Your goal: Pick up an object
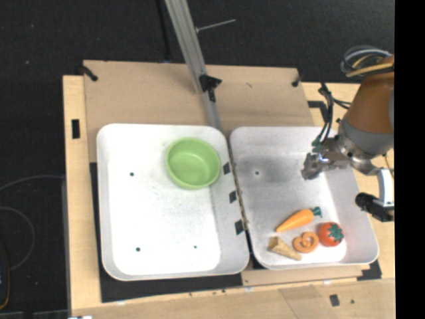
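Camera view is showing the gripper [312,167] hanging over the right bin [265,153] at about 3 o'clock, nothing between its fingers, though whether they are spread or pressed together I cannot tell. Toward 5 o'clock a carrot [296,219], tomato [330,234], small orange ring [305,242] and tan wedge [284,248] are lying clustered together. A green bowl [193,164] is sitting in the left bin [133,218] near 12 o'clock.
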`<act>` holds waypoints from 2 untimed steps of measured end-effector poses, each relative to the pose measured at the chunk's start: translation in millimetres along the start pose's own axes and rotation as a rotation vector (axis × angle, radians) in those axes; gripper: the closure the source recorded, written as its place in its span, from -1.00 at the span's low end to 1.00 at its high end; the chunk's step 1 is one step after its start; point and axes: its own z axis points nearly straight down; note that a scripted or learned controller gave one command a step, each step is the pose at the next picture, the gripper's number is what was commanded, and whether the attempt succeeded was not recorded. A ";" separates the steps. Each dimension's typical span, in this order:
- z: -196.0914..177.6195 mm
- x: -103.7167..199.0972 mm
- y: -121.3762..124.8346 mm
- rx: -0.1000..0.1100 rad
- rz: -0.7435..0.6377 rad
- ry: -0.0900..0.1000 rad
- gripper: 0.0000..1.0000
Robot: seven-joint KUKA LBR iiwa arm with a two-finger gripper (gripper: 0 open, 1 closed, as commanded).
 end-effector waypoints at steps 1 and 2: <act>-35.3 -1.0 2.1 0.002 0.000 0.000 1.00; -45.6 43.2 4.8 0.004 -0.001 0.002 1.00</act>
